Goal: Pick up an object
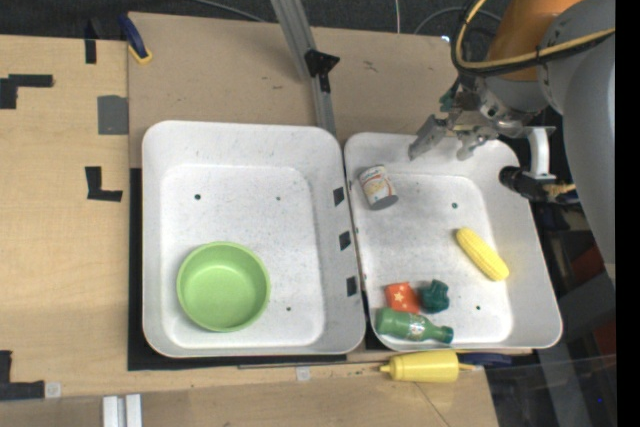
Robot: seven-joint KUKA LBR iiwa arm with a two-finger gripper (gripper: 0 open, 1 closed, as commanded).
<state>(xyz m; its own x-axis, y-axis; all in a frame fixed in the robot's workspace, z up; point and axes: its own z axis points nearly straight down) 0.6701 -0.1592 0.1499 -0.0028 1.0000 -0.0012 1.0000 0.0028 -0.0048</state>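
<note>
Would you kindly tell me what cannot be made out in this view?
- Can: label print too small to read.
- Orange and teal items: too small and crowded together to identify.
- Gripper: the slanted view blurs its tips over the right bin's rim.
- Yellow bottle: partly behind that bin's front edge.

Viewpoint: one fixed camera above the bench (230,65), looking down at a slant.
Facing: the bench's far edge lies toward the top of the frame, its near edge toward the bottom.
Framing: the left bin (160,215) and the right bin (530,315) sit side by side just below mid-frame, both whole.
Nearness: far enough to take in bare bench on the left and dark floor beyond.
Arm entry: the arm (560,35) enters from the right edge.
</note>
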